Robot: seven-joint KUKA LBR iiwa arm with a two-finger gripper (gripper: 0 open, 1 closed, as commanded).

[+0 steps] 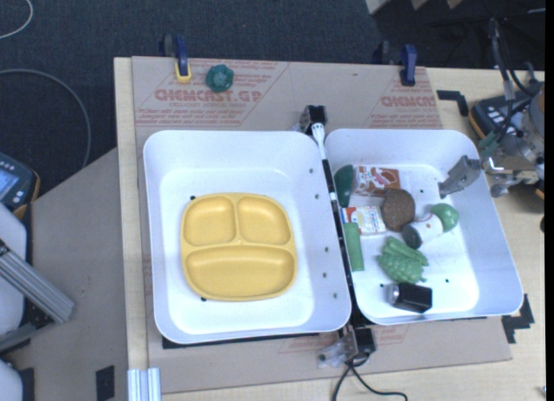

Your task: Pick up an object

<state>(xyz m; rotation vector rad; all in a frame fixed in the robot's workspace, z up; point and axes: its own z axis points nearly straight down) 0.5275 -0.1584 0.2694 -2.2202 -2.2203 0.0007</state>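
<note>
Two white bins sit side by side on a cardboard-covered bench. The left bin [164, 217] takes up the middle-left of the frame and has a yellow divided plate [238, 246] lying flat in it, three compartments, nothing on it.

The right bin [493, 243] is where all the clutter is. Running down its left wall there's a dark green piece [344, 183] up top and a long green stick-like thing [352, 246] below it. Next to those is a snack packet [378, 180] with red and white print, another small packet [367, 218] under it, and a brown round object [399, 207] lying on top of both. To the right of that is a green and white item [442, 216], with a small dark grey lump [411, 236] just beside it. Lower down there's a bumpy green toy [402, 259], and near the bottom edge a black cylinder-ish thing [410, 295].

The gripper [459, 177] comes in from the right edge of the frame, over the upper right part of the right bin. Its fingers look apart, and nothing is between them. It's near the green and white item but not touching it.

Up top on the cardboard, a small teal object [220, 76] sits beside a clamp [181, 55].
</note>
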